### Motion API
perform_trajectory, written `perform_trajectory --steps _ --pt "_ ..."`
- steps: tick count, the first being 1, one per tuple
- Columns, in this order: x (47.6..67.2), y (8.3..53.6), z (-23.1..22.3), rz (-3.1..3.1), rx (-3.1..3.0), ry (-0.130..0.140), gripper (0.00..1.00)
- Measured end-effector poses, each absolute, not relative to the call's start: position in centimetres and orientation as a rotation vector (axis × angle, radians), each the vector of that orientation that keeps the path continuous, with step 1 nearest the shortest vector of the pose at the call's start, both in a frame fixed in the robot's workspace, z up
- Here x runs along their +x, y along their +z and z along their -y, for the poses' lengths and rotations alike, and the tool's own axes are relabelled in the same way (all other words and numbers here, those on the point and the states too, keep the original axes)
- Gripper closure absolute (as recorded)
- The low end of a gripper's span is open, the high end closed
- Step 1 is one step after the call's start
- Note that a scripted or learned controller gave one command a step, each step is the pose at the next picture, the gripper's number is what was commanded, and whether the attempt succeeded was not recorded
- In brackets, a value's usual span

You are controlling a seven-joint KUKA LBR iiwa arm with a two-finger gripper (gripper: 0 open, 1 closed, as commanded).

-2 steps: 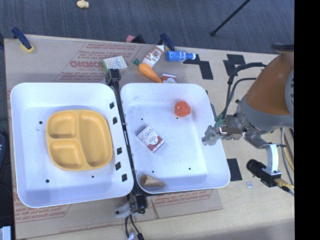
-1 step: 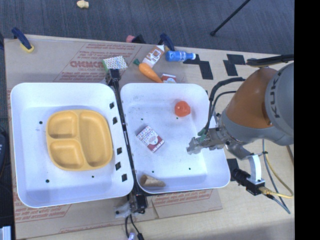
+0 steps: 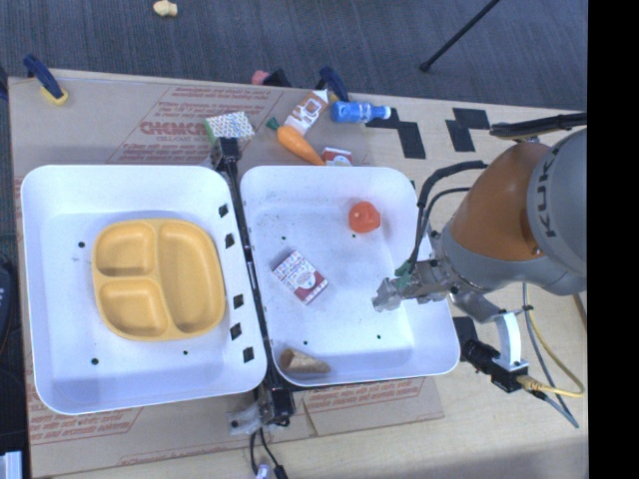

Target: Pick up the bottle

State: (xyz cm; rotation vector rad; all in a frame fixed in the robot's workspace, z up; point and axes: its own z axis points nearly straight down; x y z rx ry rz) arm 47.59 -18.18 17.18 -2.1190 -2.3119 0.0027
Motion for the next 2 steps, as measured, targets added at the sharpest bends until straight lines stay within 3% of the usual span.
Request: perform_trajectory --steps 1,2 --pt "47.6 16.3 16.4 2.427 -1.988 0.001 1.00" --pt "47.7 24.2 18.0 2.381 -2.050 0.001 1.00"
